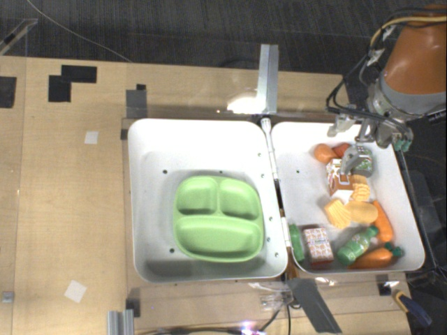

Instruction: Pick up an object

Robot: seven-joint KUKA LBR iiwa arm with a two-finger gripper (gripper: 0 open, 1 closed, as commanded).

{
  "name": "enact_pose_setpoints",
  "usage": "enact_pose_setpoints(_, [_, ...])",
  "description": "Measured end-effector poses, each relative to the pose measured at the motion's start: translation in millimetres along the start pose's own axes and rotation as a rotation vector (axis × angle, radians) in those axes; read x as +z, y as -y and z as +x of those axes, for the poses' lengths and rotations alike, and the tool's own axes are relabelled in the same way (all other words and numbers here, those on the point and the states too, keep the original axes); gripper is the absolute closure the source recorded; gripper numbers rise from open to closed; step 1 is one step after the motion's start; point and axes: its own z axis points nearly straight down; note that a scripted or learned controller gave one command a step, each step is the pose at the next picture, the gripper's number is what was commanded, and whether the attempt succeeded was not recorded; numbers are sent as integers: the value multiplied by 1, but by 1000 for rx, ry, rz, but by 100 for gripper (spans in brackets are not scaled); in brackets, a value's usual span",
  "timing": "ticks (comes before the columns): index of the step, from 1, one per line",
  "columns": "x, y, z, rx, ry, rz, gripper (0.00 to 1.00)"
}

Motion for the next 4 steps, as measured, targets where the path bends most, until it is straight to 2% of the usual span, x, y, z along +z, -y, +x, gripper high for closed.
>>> enact_pose_setpoints(1, [130, 8, 24, 133, 2, 0, 0])
enact_pose_setpoints(2, [136, -9, 79, -11, 7, 1, 0])
enact_pose_setpoints(3, [135, -14, 110, -123, 13, 3, 0])
enact_pose_setpoints(4, [121, -15, 105, -129, 28, 5, 100])
